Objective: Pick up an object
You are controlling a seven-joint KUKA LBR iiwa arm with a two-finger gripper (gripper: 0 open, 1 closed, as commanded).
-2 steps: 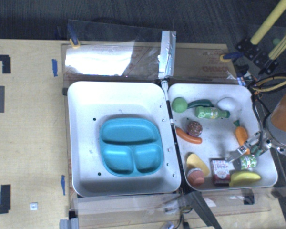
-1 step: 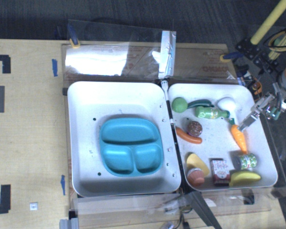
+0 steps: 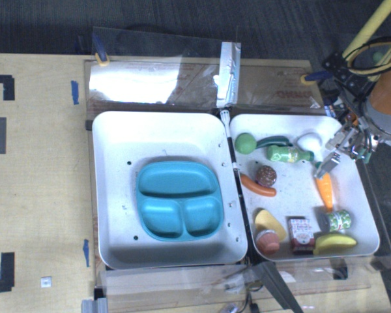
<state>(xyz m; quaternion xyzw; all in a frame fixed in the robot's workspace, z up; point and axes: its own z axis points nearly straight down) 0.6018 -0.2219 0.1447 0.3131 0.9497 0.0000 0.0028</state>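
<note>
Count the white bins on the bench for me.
2. The left bin holds a blue divided tray. The right bin holds the toy food, with the hand over its upper right part.

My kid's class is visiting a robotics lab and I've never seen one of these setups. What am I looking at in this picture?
This is a single camera fixed above a bench, looking down at a slant. Two shallow white bins sit side by side. The left bin holds a blue divided tray. The right bin holds toy food: a green ball, a carrot, a sausage, a banana and a few other small items. The machine entering from the right is a robot arm, grey with an orange band, ending in a two-finger gripper. The gripper is low over the right bin, just above the carrot's top end. Nothing visibly sits between its fingers, so it holds nothing yet.
</note>
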